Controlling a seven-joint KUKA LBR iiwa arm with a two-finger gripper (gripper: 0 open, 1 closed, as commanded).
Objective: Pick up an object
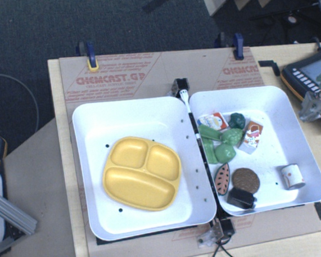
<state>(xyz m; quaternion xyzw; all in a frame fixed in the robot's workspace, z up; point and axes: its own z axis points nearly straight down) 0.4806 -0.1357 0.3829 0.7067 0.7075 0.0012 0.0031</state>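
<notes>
locate the pincer [318, 103] at the right edge, a grey metal assembly just outside the right bin [295, 119]. you cannot tell its state from this view, and nothing shows in its grasp.

the candidate objects lie in the right bin, well apart from the pincer except the cup.
- cup [291, 176]: small white cylinder on its side, near the bin's right wall.
- red packet [253, 135]: flat, red and white, glossy, tilted.
- dark green lump [237, 120]: rounded, touching the green pile.
- green pile [220, 143]: several smooth, pale green rounded pieces heaped against the bin's left wall.
- printed packet [215, 120]: white with red, partly under the green pile.
- brown disc [245, 180]: flat, round, matt.
- black block [240, 198]: boxy, dark, touching the disc at the front wall.
- red slice [222, 179]: narrow, curved, red with dark spots, just left of the disc.

note the left bin [90, 160]: smooth white plastic, holding a yellow tray [142, 172] with three compartments and rounded corners.

both bins rest on a board [115, 73] of brown cardboard with red print, held by blue clamps [90, 51] at the far edge.
</notes>
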